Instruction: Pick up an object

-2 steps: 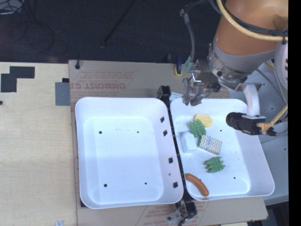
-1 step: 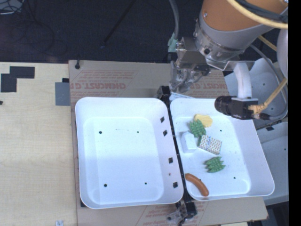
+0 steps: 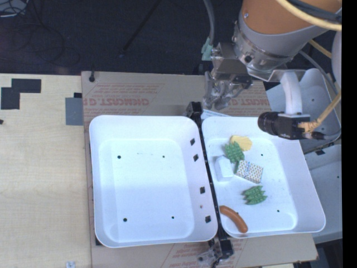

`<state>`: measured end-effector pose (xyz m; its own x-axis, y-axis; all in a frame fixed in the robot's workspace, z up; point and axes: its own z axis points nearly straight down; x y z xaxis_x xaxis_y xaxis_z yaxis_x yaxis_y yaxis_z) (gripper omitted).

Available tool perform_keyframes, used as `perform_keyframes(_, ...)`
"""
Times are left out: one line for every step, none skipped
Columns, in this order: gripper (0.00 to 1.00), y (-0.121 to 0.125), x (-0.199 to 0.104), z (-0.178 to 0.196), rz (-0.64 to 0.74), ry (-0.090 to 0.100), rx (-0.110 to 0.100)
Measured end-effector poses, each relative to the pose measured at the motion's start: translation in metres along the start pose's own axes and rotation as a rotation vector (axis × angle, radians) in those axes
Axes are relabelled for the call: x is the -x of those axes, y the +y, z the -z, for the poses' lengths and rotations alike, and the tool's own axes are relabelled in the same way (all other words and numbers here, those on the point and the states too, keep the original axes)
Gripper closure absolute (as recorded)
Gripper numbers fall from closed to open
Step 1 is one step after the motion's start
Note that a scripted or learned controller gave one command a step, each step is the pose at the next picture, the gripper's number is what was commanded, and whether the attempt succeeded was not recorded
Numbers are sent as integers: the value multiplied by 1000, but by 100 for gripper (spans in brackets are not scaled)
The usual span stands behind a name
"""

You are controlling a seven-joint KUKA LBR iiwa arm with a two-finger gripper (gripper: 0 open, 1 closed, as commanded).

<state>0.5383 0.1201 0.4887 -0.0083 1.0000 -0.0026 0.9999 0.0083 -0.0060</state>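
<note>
The gripper (image 3: 222, 96) is seen above the far rim of the right bin (image 3: 301, 205), near the divide between the two bins, hanging from the grey wrist. Whether it is spread or pressed together cannot be told, since the tip is small and blurred against the cardboard behind it. Nothing is seen held in it.

The things to be picked lie in the right bin, gathered toward its left half. A yellow piece (image 3: 244, 143) lies farthest back, touched by a green leafy toy (image 3: 234, 152). Just beside these a white block (image 3: 224, 167) is set against a patterned box (image 3: 249, 172). A second green toy (image 3: 254, 195) lies apart, nearer the front, and a sausage (image 3: 234, 219) rests alone near the front rim. The left bin (image 3: 145, 183) is beside it on the counter.

All are judged light, small toys, probably stiff plastic or foam, little likely to break. The sausage is judged the easiest: it lies apart from the rest and could be taken across its narrow middle, though its smooth round skin may slip. The clustered pieces would be harder, since neighbours stand in the way of a clean closing.
</note>
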Motion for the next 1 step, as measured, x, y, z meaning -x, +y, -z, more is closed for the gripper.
perform_keyframes(100,0,-1,9,7,-1,-4)
